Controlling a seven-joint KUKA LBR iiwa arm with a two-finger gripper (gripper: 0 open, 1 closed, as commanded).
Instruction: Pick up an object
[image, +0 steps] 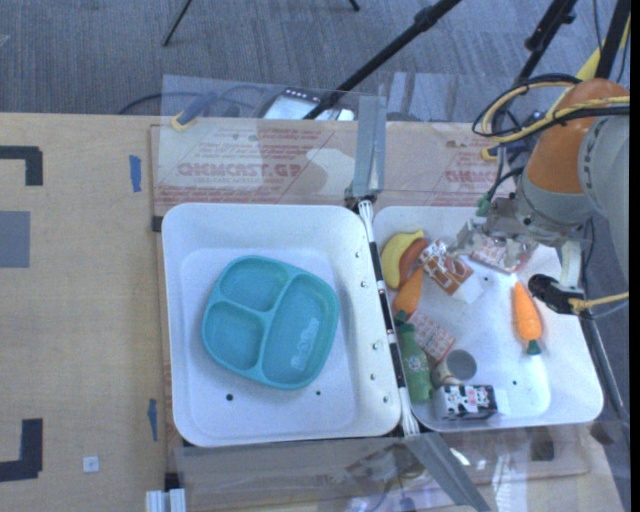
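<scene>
In the right bin (570, 385), at the upper right of the frame, the pincer (497, 243) hovers above a small red-white carton (446, 268); I cannot tell its state. The carton leans against the banana (400, 250), so a grasp could slip or push both.

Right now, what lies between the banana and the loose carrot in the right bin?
In the camera view, a small red-and-white carton lies between the banana and the carrot; past the carton, bare white bin floor.
</scene>
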